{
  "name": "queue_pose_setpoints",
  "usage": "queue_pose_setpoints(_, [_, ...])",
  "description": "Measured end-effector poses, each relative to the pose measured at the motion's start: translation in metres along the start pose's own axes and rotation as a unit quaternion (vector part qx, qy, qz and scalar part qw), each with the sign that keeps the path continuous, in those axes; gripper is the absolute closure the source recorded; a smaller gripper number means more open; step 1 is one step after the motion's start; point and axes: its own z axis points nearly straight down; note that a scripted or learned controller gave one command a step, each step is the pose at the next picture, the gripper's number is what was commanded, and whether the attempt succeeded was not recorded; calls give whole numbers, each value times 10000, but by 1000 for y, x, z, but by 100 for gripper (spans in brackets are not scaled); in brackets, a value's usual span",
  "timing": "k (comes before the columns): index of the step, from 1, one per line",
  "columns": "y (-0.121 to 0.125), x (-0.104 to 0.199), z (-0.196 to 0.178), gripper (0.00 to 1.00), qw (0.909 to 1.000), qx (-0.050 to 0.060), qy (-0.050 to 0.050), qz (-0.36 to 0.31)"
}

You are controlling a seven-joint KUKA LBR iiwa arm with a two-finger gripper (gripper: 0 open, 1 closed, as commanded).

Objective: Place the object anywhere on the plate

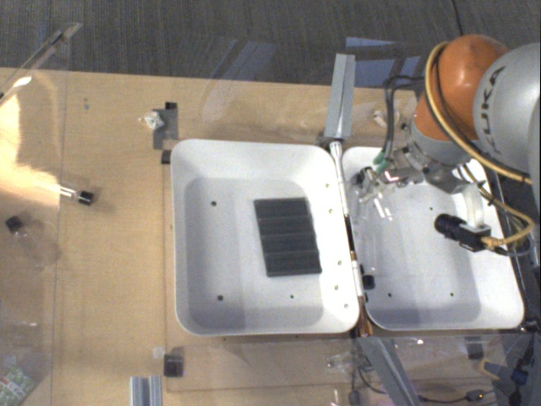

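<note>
The plate [287, 237] is a dark grey ribbed rectangle lying flat in the middle of the left bin [194, 252]. My gripper [374, 191] hangs low over the upper left corner of the right bin [439, 307], close to the wall between the two bins and right of the plate. The grey arm with its orange band [461, 74] covers the bin's upper right part. I cannot make out any object at the gripper, which is small and partly lost in glare.
A black connector with a cable [456, 228] hangs from the arm over the middle of the right bin. A small dark item [366, 282] sits at that bin's left rim. A metal post [341, 100] stands behind the bins. Small parts [84, 197] lie on the bench at left.
</note>
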Motion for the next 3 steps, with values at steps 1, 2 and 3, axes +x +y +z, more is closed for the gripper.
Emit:
queue_pose_setpoints(1, [30,38,1,100,9943,15,0,1065])
queue_pose_setpoints(2, [15,157,2,100,9888,15,6,1493])
queue_pose_setpoints(3, [29,228,-30,100,9904,19,9,1380])
